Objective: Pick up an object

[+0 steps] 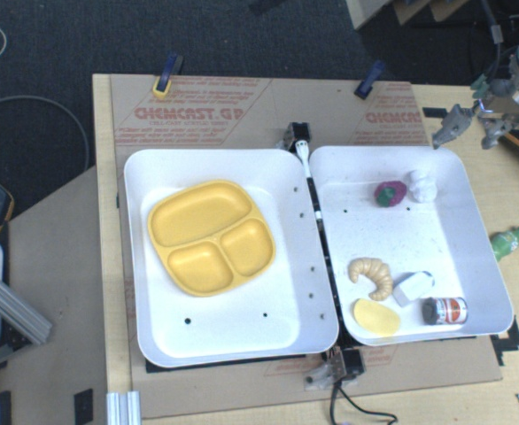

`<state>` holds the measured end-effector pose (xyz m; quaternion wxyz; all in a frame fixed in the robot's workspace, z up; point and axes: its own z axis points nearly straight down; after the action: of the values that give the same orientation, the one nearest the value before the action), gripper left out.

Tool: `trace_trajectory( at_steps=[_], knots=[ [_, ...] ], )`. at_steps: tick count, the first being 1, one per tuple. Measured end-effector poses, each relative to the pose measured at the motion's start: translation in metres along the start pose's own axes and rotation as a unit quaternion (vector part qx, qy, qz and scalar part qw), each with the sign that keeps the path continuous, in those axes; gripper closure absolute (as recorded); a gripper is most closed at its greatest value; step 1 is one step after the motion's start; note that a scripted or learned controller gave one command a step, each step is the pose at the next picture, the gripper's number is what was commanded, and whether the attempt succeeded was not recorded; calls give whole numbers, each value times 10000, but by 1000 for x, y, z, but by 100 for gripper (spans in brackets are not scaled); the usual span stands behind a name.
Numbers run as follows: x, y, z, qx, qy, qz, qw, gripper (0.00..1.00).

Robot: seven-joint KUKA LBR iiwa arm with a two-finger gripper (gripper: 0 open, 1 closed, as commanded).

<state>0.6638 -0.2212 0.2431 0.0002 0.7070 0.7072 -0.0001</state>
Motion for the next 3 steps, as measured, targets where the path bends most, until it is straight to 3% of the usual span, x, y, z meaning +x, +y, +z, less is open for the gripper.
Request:
trace_trajectory(
  at_steps=[1, 2, 3],
  knots=[
    [30, 0, 168, 54, 26, -11, 10000, 0],
    [27, 4, 146, -22, -12, -13, 10000, 100],
    [66, -70, 157, 16, 12, 5, 10000, 100]
  ],
)
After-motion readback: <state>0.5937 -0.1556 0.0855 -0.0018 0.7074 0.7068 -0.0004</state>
